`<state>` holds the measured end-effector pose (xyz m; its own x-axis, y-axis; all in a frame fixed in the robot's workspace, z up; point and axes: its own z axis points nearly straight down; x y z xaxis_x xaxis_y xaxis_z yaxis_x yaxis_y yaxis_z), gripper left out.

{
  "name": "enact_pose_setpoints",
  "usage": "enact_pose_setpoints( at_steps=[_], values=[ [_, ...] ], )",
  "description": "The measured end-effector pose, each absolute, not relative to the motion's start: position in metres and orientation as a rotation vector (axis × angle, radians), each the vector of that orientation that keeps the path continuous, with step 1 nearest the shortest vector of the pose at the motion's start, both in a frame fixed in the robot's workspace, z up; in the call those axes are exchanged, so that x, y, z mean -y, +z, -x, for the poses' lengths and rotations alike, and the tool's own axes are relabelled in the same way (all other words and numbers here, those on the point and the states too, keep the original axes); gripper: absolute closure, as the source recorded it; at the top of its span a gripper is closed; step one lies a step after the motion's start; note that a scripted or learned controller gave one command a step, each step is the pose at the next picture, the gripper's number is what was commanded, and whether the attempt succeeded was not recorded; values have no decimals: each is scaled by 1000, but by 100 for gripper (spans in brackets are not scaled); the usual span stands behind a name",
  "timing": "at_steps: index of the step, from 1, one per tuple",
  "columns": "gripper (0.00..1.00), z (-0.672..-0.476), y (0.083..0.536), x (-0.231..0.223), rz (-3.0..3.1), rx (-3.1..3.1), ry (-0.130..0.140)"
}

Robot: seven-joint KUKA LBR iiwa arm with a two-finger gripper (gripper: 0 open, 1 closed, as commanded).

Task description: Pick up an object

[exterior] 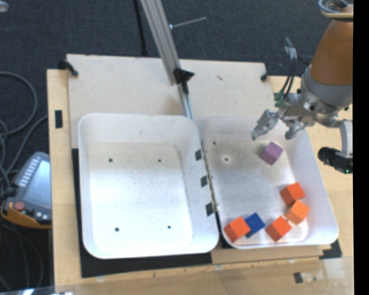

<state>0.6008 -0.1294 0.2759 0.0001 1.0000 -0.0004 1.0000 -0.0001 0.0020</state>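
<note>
So the gripper [275, 128] is hanging over the far side of the right bin [317, 183], fingers spread apart w/ nothing between them, so it's released and not grasping anything atm. Just near of it and a bit to the right sits the purple cube [272, 153], looks tilted, apart from the fingers, not touching. My guess is that's the target since it's the closest thing and sits alone w/ room around it, easy to get 2 fingers on. The other blocks are bunched along the near-right side of the same bin: 4 orange cubes [293, 193] [298, 211] [278, 228] [237, 228] and 1 blue cube [254, 224], the blue one touching the leftmost orange, so prob harder to grab w/o bumping stuff. The left bin [92, 183] has just small dark dots on its floor. As for writing or brands: can't read any, nothing legible on the cubes or bins. There's a handheld controller [29, 186] off the bench on the left, too blurry to read.
</note>
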Motion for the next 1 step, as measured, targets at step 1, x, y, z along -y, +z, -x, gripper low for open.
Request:
enact_pose_setpoints(
  at_steps=[1],
  values=[
    [0, -577, 198, 207, -2232, -2215, -11]
  ],
)
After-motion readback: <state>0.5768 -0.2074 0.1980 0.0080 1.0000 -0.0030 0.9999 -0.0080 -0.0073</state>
